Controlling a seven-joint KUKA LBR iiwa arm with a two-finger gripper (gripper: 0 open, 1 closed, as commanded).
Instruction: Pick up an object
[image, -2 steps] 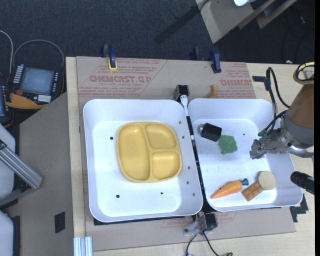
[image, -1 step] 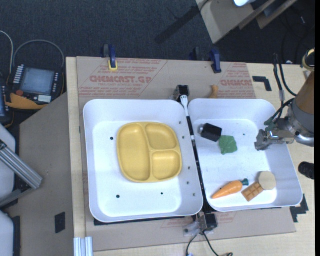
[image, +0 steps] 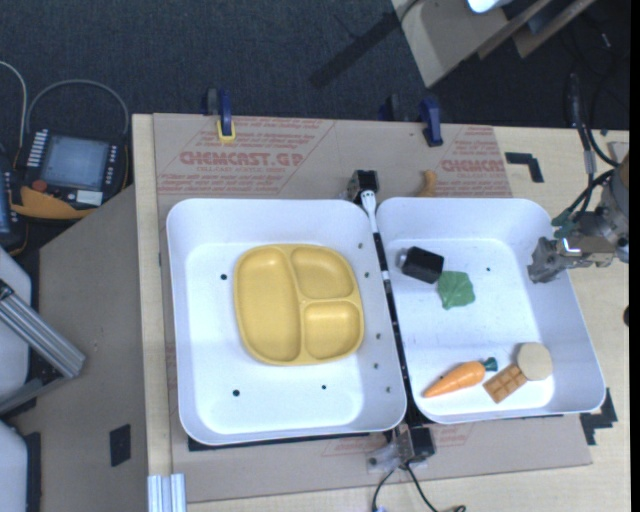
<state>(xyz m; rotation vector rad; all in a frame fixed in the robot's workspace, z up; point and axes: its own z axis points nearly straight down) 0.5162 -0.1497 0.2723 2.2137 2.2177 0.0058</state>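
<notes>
A handheld screen unit (image: 72, 165) is lying on the dark floor at far left, beside the cardboard-covered tabletop (image: 290, 140). The left bin (image: 190, 300) is carrying a yellow divided plate (image: 298, 302). The right bin (image: 560, 330) is holding a black block (image: 422, 264), a green piece (image: 456, 290), a toy carrot (image: 458, 379), a brown waffle piece (image: 505, 382) and a pale round piece (image: 534, 361). The claw (image: 548, 262) is hanging over that bin's right rim; how wide it is standing I cannot tell.
</notes>
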